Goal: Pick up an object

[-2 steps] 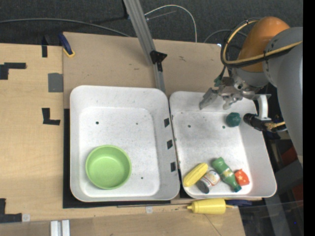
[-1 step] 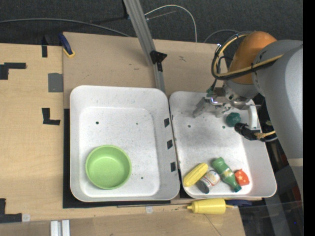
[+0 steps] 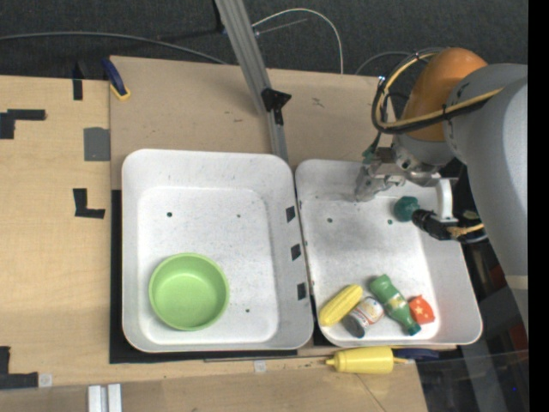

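My gripper (image 3: 371, 187) hangs over the far part of the right bin (image 3: 360, 239), its fingers pointing down toward the bin floor with nothing seen between them. At the near end of that bin lie a yellow corn cob (image 3: 340, 304), a small can (image 3: 367, 313), a green bottle (image 3: 392, 301) and an orange-red piece (image 3: 421, 310), all well apart from the gripper. A green bowl (image 3: 189, 291) sits in the near left corner of the left bin (image 3: 206, 187).
A yellow mustard bottle (image 3: 364, 360) lies on the bench just outside the right bin's near rim. A grey metal pole (image 3: 249, 58) slants up from between the bins. Cables loop behind the arm at the back.
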Robot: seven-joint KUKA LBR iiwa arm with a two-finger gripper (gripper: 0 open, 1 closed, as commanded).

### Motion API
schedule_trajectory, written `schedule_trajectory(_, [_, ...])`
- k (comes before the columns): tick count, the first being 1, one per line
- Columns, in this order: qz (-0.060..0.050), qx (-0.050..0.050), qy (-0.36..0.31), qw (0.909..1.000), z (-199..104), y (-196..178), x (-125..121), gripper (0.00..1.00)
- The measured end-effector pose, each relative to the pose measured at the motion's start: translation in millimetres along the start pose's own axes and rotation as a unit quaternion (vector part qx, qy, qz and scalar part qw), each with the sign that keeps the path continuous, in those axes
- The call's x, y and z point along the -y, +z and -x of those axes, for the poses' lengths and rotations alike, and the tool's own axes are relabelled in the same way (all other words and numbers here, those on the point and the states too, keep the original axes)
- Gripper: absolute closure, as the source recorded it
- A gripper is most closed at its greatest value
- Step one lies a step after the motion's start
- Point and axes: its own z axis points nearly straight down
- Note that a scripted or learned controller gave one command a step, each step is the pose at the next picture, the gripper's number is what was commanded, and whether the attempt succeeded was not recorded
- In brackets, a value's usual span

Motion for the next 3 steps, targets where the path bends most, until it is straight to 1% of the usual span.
schedule_trajectory(1, [0.004, 0.000, 0.001, 1.0000, -4, -60, -9, 1.00])
schedule_trajectory(2, [0.004, 0.000, 0.001, 1.0000, -11, -118, -3, 1.00])
schedule_trajectory(3, [0.001, -0.001, 0.001, 1.0000, -11, -127, -4, 1.00])
